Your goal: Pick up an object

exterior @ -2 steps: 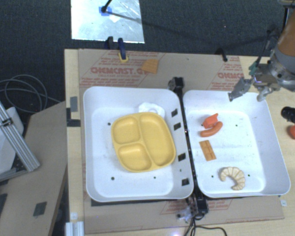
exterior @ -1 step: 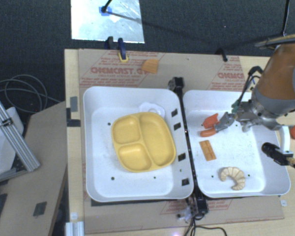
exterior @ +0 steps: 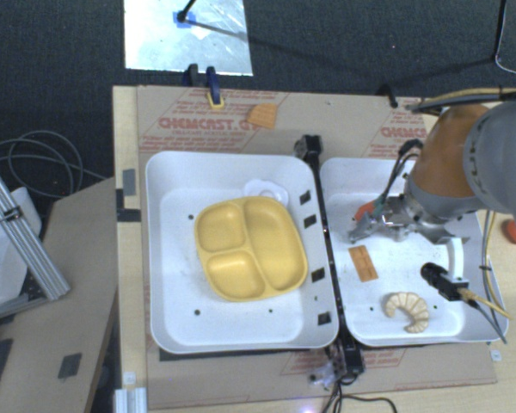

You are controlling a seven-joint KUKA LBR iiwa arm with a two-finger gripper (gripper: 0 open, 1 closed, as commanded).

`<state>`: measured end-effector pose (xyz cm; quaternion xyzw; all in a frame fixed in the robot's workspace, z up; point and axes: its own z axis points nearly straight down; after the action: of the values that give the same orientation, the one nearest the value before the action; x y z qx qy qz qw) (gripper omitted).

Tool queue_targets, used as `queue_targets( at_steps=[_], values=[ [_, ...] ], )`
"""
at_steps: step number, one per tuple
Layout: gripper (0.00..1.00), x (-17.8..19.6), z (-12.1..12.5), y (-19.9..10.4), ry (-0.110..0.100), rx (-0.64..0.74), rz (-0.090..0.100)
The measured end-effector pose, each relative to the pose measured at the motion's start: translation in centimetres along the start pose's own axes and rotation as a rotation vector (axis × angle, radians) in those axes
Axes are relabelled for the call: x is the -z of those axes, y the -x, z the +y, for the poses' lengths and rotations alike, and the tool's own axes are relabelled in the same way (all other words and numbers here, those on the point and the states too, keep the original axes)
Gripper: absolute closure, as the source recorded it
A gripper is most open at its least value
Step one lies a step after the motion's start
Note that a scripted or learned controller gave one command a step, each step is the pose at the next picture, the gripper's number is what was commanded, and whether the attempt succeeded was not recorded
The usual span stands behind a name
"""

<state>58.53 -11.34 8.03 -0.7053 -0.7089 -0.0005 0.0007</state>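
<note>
Just beside jaws: brown strip, rt bin.

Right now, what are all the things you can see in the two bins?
left bin: one, white, on the view's left
right bin: one, white, next to it on the right
plate: one, yellow, three compartments, middle of the left bin
white thing: one, white, peeking out behind the plate's far edge
flat piece: one, orange-brown, right bin, near the left wall
croissant-shaped thing: one, beige, front of the right bin
red thing: one, small, right bin, close to the gripper; too small to tell what it is
arm: one, grey and orange, over the right bin
gripper: one, low over the right bin
</note>
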Motion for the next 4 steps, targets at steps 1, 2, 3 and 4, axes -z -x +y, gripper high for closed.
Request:
queue_targets(
  at_steps=[1,2,3,4],
  values=[
    [0.0,0.3,-7.2,-2.5,-0.005,-0.004,0.001],
    [0.0,11.1,-0.8,-9.4,0.016,0.008,0.0],
    [0.0,13.9,3.1,-3.3,0.009,-0.007,-0.006],
    [0.0,0.5,4.3,0.6,-0.007,-0.007,-0.002]
  ],
)
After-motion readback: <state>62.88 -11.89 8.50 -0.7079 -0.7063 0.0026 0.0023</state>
